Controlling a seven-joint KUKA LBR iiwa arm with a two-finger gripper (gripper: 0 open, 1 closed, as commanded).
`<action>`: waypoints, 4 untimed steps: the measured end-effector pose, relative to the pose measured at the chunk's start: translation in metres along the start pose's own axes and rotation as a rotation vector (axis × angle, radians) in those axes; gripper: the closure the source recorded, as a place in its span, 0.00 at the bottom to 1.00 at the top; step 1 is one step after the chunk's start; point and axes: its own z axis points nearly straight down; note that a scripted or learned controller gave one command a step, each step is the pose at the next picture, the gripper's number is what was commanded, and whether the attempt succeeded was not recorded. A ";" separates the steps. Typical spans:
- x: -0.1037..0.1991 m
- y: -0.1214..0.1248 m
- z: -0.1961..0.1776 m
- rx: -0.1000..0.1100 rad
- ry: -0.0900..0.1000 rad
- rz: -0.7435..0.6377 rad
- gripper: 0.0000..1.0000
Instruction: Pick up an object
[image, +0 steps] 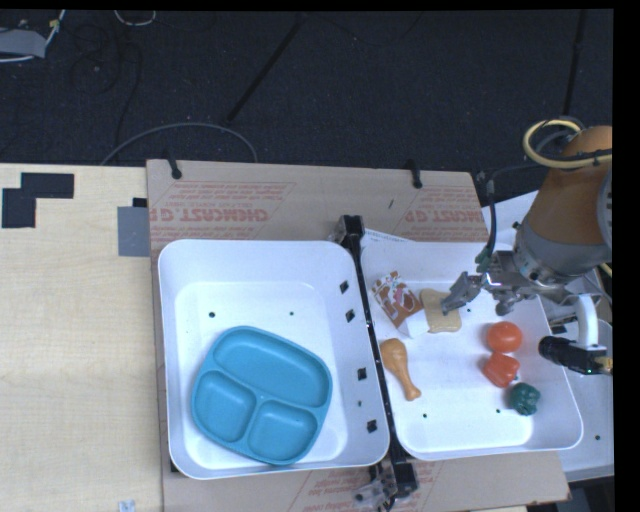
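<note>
Jaws (466, 292) appear open, holding nothing, poised over the tan block (441, 310) near the right bin's (560, 440) back edge. Block judged light, rigid, flat-sided: grip across its narrow faces. Drumstick (399, 366) lies nearby.

The arm (565, 215) is cut off toward the worktop's right edge, and its wrist hides part of the right bin's (470, 440) far right corner. The jaws (462, 293) are too blurred and small to tell their spread. Print on the crumpled wrapper (396, 298) is unreadable.
</note>
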 end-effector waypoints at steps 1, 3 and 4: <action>0.005 0.005 0.061 0.001 0.000 -0.001 0.00; 0.005 0.005 0.085 -0.004 -0.001 0.003 1.00; 0.007 0.009 0.022 -0.011 -0.003 -0.002 1.00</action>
